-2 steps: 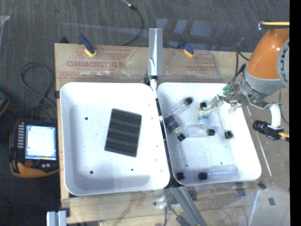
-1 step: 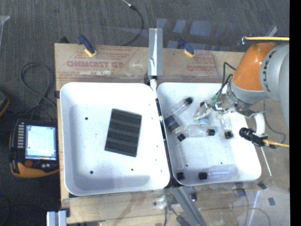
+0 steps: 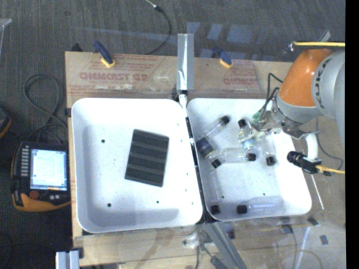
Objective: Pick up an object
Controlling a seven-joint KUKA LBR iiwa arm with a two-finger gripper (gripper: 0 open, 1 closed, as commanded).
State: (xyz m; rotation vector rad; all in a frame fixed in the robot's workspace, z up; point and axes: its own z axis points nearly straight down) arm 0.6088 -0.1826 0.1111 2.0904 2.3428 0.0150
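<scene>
i see gripper (image 3: 251, 138) low in right bin (image 3: 291, 203) among clear vials (image 3: 215, 129) | grip state: i can't tell | left bin (image 3: 90, 116): black ridged pad (image 3: 147, 157)

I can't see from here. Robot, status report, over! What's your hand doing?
Gripper low in right bin, among clear vials. Grip state unclear. Dark ridged block alone in left bin. More vials crowd close by.

The arm (image 3: 314, 88) runs off the right edge; its claw (image 3: 251, 134) blurs among clear vials (image 3: 235, 154), grip unreadable.
</scene>
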